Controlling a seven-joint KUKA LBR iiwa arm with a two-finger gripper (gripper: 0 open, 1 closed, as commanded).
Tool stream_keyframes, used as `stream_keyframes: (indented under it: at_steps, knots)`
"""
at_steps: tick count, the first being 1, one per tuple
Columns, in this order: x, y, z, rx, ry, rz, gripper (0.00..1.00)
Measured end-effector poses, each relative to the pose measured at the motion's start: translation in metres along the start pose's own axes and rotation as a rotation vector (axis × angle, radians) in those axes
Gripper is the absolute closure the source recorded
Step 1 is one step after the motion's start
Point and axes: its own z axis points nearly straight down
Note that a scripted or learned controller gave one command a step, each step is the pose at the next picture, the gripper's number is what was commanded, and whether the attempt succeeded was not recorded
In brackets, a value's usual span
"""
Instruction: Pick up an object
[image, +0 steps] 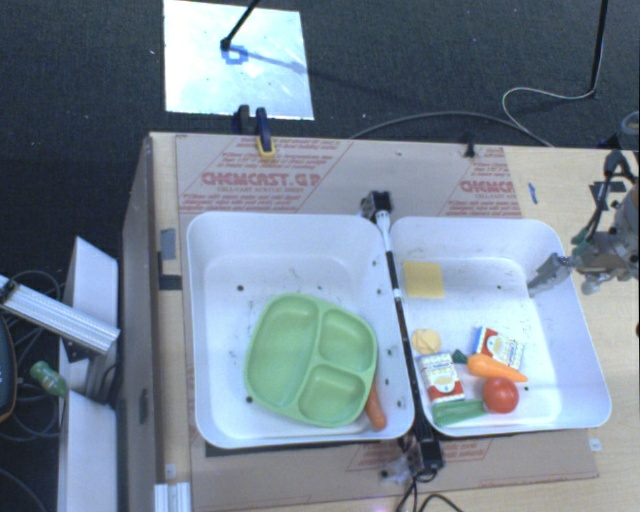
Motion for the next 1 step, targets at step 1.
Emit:
stream_keyframes:
  at_steps: [1]
  knots:
    - [0.0114,0.0551,0.1483,-0.001,0.0,-0.001,0.0]
